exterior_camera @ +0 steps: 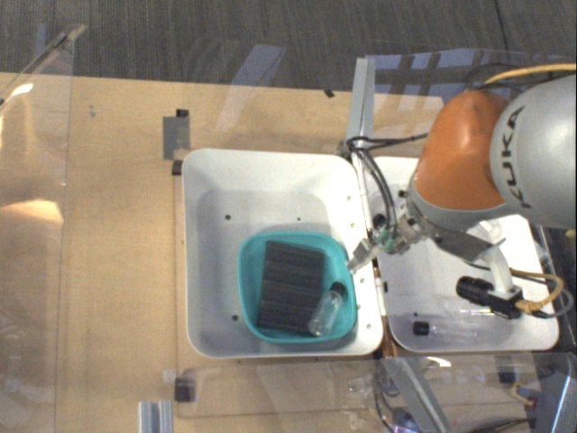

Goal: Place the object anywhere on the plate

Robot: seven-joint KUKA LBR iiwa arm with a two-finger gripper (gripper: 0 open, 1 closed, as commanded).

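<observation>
Camera view: the clear vial (pixel 326 308) lies on the teal plate (pixel 254 258) in the left bin (pixel 207 206), beside the dark grid block (pixel 290 287), its long axis slanted. The gripper (pixel 368 251) hovers just up-right of it; I cannot tell how the jaws stand.

A clear vial (pixel 326 308) lies tilted on the teal plate (pixel 255 253), touching a dark ridged block (pixel 290 285).

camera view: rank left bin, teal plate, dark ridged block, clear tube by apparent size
1. left bin
2. teal plate
3. dark ridged block
4. clear tube

The block and tube both lie on the plate, and the plate sits in the bin, so the ranking looks safe.
</observation>
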